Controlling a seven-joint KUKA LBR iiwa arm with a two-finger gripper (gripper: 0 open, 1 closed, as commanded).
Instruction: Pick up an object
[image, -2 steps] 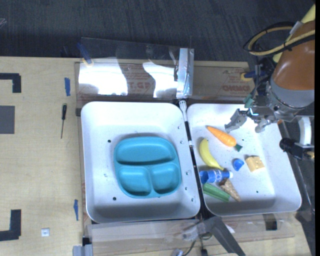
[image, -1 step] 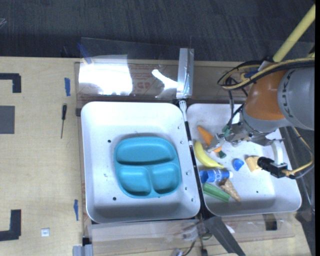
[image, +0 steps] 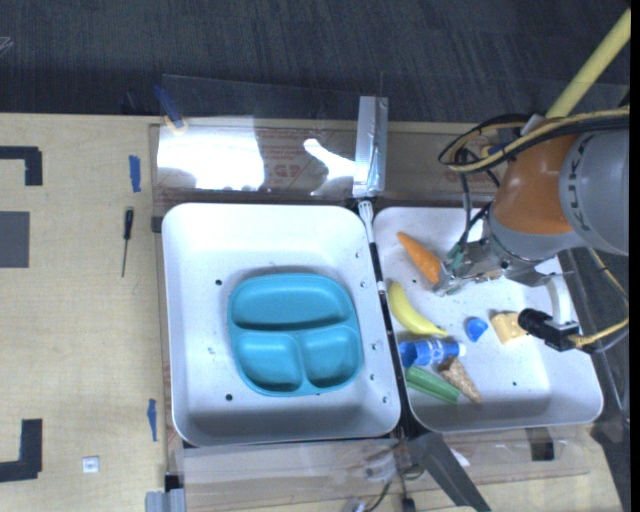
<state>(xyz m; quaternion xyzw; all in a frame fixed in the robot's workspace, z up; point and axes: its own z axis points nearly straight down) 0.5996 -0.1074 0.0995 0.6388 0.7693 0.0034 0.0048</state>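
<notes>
Camera view: hand (image: 452, 276) seemingly touches carrot (image: 420, 256).

No text, brand, number or sign is legible anywhere in the camera view. The small blue-and-white bottle (image: 428, 352) lying in the right-hand shallow white bin (image: 570, 395) has a band that may be a label, but it is too small and blurred to read. The reddish marks on the clear plastic sheet (image: 262, 160) behind the bins are washed out by glare.
</notes>
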